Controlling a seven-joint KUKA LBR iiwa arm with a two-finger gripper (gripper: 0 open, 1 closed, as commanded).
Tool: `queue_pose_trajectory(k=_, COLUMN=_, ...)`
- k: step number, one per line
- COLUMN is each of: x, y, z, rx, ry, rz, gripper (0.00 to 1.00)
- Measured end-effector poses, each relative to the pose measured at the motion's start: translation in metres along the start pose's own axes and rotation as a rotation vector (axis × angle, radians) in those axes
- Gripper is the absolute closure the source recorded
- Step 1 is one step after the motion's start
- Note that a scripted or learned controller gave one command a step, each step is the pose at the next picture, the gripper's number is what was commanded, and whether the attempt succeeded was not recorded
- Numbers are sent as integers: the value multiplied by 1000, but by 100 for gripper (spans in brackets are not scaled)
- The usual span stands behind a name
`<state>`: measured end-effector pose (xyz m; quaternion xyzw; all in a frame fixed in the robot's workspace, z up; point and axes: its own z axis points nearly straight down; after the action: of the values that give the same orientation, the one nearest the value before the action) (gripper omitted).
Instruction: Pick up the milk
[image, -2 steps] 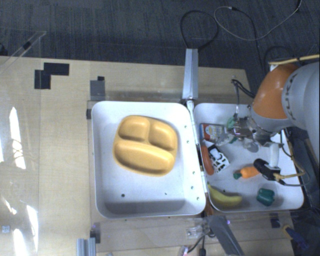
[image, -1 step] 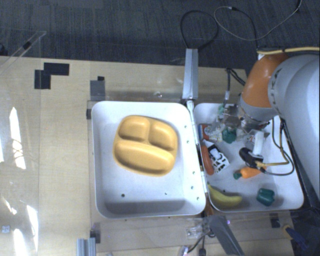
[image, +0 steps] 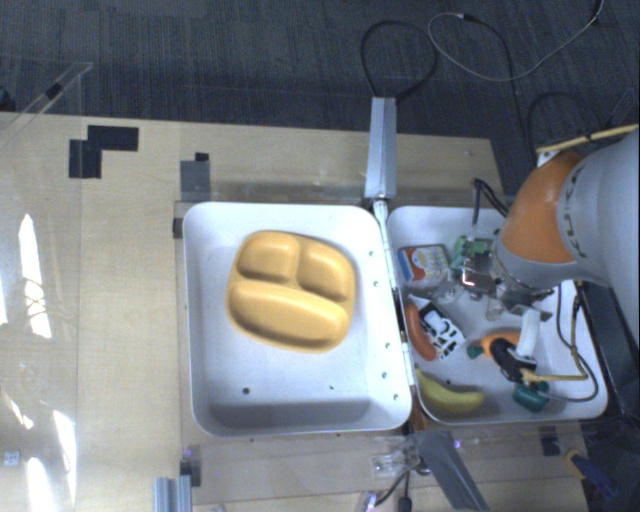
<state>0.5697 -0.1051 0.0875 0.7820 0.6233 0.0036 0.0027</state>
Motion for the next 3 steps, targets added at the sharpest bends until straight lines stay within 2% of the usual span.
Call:
queue_pose_trajectory(k=1, x=20, y=92, z=4, rx=37, ry=-6, rz=-49, gripper=0)
queue_pose_trajectory(k=2, x=-41, y=-34, z=-73, rx=8, ry=-2, rz=-31, gripper=0)
queue_pose_trajectory(k=3, x=41, y=4, z=-95, rx=9, ry=-3, rz=10, gripper=0)
